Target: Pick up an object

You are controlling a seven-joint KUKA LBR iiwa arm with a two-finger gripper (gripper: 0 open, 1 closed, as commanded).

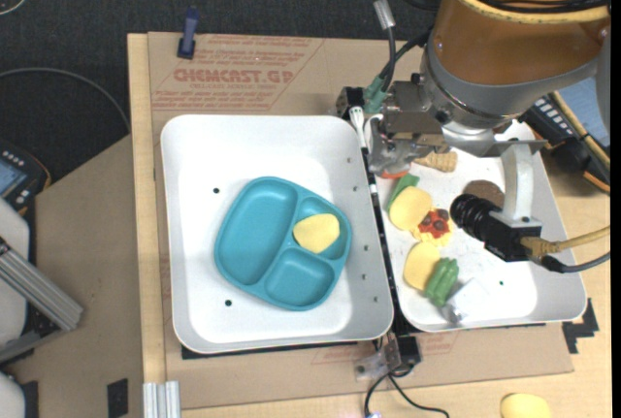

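The gripper (396,152) sits low at the near-left corner of the right bin (543,305), its grip too buried to read, seemingly reaching for the toy food (411,208) just beside it, so next comes a clean close and lift.
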